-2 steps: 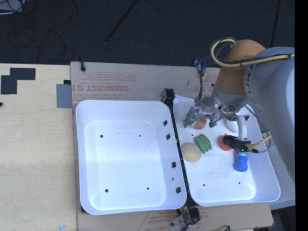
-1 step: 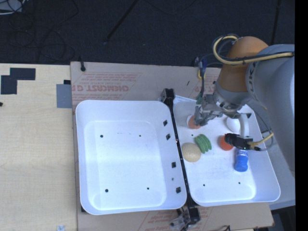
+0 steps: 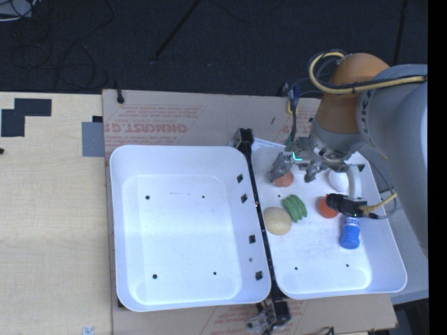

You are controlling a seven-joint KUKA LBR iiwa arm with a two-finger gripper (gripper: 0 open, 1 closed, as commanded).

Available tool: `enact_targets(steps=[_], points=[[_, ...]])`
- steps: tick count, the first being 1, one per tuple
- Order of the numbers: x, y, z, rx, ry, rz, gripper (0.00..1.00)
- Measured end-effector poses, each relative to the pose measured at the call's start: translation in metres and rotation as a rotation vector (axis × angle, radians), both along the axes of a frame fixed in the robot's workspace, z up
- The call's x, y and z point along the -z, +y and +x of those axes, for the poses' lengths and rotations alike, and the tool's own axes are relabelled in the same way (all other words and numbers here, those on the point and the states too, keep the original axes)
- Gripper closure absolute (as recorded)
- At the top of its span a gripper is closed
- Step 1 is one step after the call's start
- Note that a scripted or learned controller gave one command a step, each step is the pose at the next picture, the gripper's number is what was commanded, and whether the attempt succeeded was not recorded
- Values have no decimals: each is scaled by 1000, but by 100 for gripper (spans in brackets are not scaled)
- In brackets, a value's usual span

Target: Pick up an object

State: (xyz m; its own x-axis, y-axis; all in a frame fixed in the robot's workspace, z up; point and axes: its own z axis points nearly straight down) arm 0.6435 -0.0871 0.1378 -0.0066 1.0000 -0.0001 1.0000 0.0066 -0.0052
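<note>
Small reddish object (partly hidden) lies in right bin.

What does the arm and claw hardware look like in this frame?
Arm: bulky light-grey casing with a rounded orange band above the wrist. A yellow cable loops beside the band. Claw: small, dark metallic grey, with a tiny teal light.

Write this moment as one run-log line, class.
arm: over right white bin | gripper: above small orange-red round object, no grasp seen | nearby: green ridged object, tan round object, blue bottle-shaped object
</note>
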Motion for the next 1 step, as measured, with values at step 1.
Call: enact_targets(steps=[1], points=[[-10,0,0,-1,1,1,100]])
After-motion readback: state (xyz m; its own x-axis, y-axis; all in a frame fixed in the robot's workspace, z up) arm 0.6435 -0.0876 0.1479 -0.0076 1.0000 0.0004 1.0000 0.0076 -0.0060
